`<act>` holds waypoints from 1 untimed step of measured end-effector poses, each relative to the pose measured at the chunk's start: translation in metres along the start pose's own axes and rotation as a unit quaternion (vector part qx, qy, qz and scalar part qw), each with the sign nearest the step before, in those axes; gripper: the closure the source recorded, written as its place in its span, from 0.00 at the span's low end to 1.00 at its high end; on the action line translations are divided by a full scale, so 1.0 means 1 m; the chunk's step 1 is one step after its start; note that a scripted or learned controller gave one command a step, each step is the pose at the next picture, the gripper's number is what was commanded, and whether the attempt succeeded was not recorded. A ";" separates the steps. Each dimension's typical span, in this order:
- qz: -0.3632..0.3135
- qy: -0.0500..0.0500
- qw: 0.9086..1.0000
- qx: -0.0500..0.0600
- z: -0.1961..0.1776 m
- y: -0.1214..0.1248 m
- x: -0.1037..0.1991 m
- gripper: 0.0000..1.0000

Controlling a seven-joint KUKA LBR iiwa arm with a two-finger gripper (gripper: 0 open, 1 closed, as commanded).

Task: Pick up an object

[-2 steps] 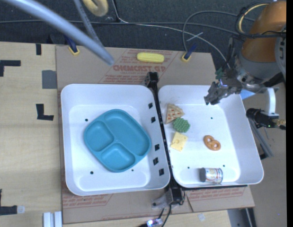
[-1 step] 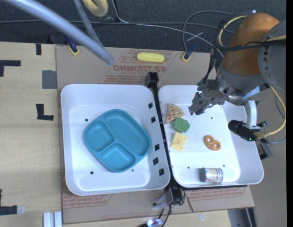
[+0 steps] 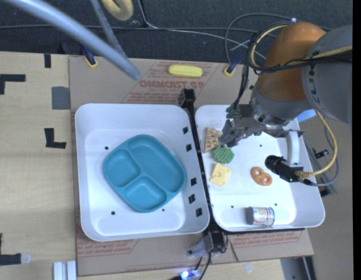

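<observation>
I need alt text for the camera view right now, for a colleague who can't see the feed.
The arm's gripper hangs low over the left side of the right bin, just above a green toy and a cracker. That bin also holds a cheese wedge, a pretzel and a small can. The left bin holds a blue divided plate.

I see a blue divided plate point(image 3: 144, 172) lying flat in the middle of the left bin point(image 3: 87, 121). Beyond that bin's far rim, a yellow plastic piece point(image 3: 185, 70) rests on the brown cardboard sheet point(image 3: 157, 86) under the bin.
</observation>
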State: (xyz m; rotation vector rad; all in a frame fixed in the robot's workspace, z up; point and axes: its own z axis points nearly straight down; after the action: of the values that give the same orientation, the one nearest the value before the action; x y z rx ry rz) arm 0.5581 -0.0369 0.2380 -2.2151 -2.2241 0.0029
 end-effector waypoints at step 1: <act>-0.001 0.000 1.000 0.000 -0.006 -0.017 0.049 1.00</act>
State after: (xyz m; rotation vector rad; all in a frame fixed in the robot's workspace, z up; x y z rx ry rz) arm 0.5405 0.0124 0.2436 -2.2126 -2.2258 0.0016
